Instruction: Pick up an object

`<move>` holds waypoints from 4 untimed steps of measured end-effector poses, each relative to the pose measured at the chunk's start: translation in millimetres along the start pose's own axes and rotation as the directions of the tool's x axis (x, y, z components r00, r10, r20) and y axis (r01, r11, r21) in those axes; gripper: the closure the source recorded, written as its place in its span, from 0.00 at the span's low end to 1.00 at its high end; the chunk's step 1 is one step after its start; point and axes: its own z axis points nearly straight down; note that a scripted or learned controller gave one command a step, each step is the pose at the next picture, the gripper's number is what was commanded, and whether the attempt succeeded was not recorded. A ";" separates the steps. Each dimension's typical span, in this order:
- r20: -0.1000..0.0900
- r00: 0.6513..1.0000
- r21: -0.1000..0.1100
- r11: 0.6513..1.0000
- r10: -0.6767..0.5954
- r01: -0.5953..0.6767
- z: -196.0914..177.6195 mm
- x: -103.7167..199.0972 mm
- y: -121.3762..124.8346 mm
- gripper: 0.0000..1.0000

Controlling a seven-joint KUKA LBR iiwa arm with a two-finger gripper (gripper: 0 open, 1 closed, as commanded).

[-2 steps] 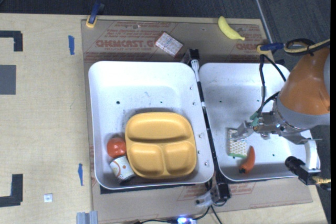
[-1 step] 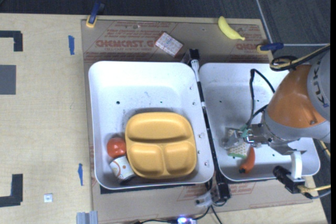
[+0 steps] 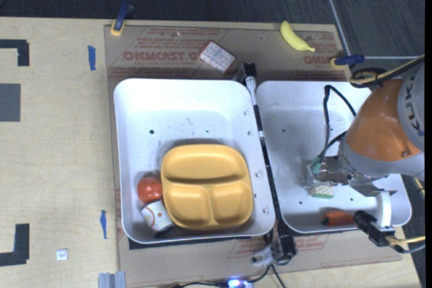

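A yellow sectioned tray (image 3: 204, 185) lies in the left bin (image 3: 135, 104) near its front. A red-orange ball (image 3: 148, 188) and a small white and orange toy (image 3: 156, 215) sit against the tray's left side. In the right bin (image 3: 290, 111) my gripper (image 3: 322, 175) hangs low over the floor, above a small pale object (image 3: 323, 191). An orange marker-like object (image 3: 337, 217) lies by the front wall of that bin. The arm's orange band (image 3: 381, 125) covers the bin's right part.
A yellow banana (image 3: 295, 37) and a small patterned card (image 3: 217, 56) lie on the cardboard behind the bins. Blue clamps (image 3: 121, 18) hold the cardboard at its back corners. Black cables run along the divide between the bins.
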 end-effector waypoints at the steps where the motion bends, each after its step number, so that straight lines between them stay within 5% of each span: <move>1: 0.000 1.000 0.002 1.000 0.000 0.000 0.6 -0.1 -0.5 0.00; 3: -0.001 1.000 0.006 1.000 -0.001 0.001 11.1 7.2 15.0 0.00; 4: -0.002 1.000 0.004 1.000 -0.001 0.001 10.8 8.5 -0.9 0.00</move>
